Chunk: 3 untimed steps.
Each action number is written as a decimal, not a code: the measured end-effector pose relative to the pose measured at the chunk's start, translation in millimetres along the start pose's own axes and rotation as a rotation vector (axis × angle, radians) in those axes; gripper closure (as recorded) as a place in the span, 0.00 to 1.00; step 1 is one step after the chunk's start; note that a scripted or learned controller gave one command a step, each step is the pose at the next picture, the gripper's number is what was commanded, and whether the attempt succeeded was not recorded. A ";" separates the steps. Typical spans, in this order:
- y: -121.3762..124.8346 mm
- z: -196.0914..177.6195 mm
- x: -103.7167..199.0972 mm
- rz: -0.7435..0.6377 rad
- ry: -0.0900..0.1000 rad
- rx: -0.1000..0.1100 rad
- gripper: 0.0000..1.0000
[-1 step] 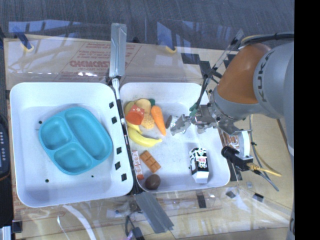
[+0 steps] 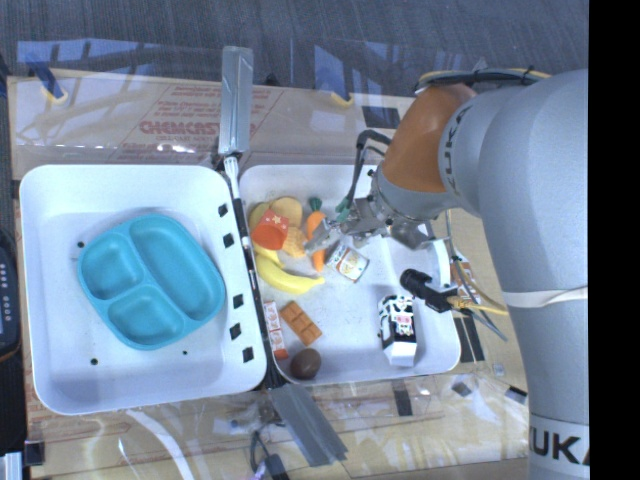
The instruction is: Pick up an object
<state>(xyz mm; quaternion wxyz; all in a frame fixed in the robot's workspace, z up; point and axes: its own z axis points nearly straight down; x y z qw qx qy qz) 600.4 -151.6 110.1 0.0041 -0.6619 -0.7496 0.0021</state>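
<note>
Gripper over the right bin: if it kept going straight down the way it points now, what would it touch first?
Probably the small printed packet lying just under the gripper, or the carrot beside it. Depth is hard to judge from this slanted view, so I cannot say which comes first.

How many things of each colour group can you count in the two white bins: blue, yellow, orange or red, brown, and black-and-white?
Blue: 1, the tray
Yellow: 1, the banana
Orange or red: 3, the red cup, two carrots
Brown: 2, the cracker, the ball
Black-and-white: 1, the carton
Total: 8
</note>
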 end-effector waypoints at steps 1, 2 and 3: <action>7.2 11.9 9.8 -0.145 -0.005 -0.015 0.00; 7.3 2.2 10.2 -0.148 -0.004 -0.013 1.00; 24.5 -86.2 111.4 -0.119 -0.002 -0.016 1.00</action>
